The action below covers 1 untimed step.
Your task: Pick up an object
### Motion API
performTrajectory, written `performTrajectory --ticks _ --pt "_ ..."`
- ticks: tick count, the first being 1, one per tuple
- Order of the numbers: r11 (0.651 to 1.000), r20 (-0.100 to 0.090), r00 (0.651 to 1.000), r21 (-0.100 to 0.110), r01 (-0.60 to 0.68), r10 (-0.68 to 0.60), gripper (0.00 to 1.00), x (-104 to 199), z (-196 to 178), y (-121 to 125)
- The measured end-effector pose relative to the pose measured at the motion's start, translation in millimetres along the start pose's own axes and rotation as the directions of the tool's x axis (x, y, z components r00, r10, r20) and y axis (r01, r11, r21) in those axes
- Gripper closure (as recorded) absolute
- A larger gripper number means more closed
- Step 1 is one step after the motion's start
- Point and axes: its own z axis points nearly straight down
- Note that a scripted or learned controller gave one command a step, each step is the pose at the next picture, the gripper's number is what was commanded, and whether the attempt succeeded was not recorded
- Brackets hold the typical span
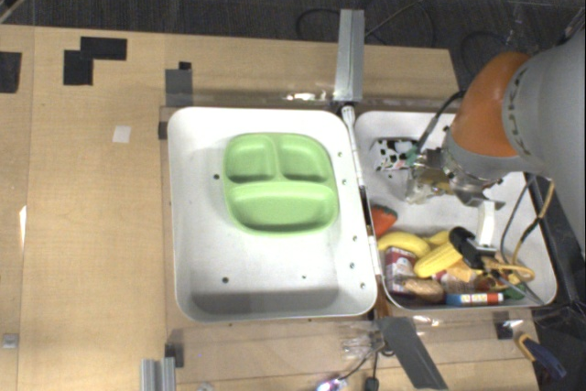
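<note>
Bananas [423,254] and clutter crowd the right bin's [549,288] near end. Gripper [423,181] hovers above — finger state unclear. Green tray [278,181] — left bin [192,279].

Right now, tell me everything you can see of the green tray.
The green tray is a light green, matte, plastic-looking divided plate with rounded corners. It has three compartments: two smaller ones side by side at the far edge and one long one along the near edge, parted by raised ridges. All three look bare. It lies flat and right way up, slightly skewed, in the far half of the left bin, resting on the bin's floor. It touches nothing else.
</note>
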Motion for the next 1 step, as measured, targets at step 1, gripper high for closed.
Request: performTrajectory --ticks 1 --pt "1.0 0.0 1.0 0.0 0.0 0.0 0.0 0.0 0.0 0.0"
